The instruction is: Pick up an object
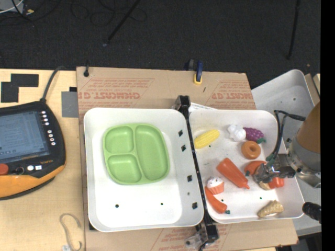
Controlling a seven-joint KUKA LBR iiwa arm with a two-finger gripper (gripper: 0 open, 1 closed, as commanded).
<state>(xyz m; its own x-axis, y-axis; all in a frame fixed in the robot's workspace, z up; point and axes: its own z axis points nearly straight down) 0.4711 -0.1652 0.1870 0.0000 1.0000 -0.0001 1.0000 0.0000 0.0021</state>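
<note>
Low in the right bin (pixel 285 200), the gripper (pixel 269 175) hovers over small orange toys, its hold impossible to judge, while the carrot (pixel 233 173) lies diagonally, upper-left to lower-right.

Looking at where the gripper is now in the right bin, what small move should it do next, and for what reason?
Probably a short lift straight up, to test the grasp. The gripper is low in the right bin, among a red-orange toy and a tan piece. The view does not show whether anything sits between its fingers. Lifting would settle that without pushing the donut or the carrot nearby.
</note>
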